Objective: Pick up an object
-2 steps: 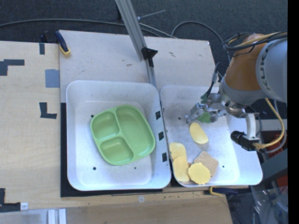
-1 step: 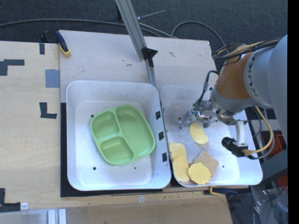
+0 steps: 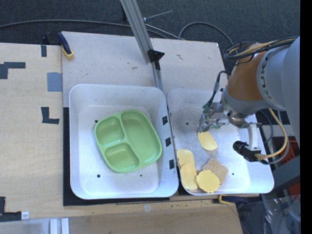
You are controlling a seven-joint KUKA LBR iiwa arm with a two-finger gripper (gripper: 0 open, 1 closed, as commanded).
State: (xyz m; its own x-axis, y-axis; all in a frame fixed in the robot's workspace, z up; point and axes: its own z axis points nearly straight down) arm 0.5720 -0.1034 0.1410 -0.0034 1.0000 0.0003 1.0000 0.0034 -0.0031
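My gripper (image 3: pixel 210 123) reaches down into the right bin (image 3: pixel 187 106), near its middle. A pale yellow oval piece (image 3: pixel 207 141) lies on the bin floor right below the gripper tip, touching it or nearly so. Nearer the front of that bin sit two yellow pieces (image 3: pixel 185 158) (image 3: pixel 189 174), a round yellow piece (image 3: pixel 208 181) and a tan bread-like slice (image 3: pixel 218 168), packed close together. The grey arm with its orange band (image 3: pixel 246 82) comes in from the right.
The left bin (image 3: pixel 78 130) holds a green divided plate (image 3: pixel 127 140). A metal rod (image 3: pixel 139 26) slants over the back of the bench. Cables (image 3: pixel 273 140) loop beside the arm at the right bin's right edge.
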